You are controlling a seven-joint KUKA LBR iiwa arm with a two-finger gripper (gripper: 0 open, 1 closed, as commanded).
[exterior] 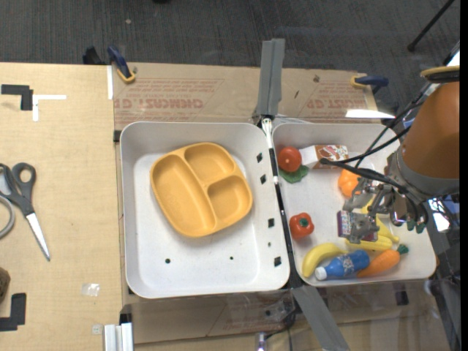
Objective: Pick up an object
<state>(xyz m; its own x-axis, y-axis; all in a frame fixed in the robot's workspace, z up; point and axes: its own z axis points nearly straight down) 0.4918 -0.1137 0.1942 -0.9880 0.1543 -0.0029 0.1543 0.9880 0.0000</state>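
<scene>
1. One fixed camera looks down on the bench from above, at a slight slant rather than straight down.
2. It stands far enough back to take in both shallow white plastic bins, the left bin (139, 218) and the right bin (322, 196), side by side in the middle of the frame.
3. The pale wooden benchtop (58, 196) fills the left part of the view, and dark grey carpeted floor (219, 13) runs along the top, so the camera probably faces away from the bench's near edge.
4. The grey arm with the orange band (439, 134) enters from the right edge.
</scene>
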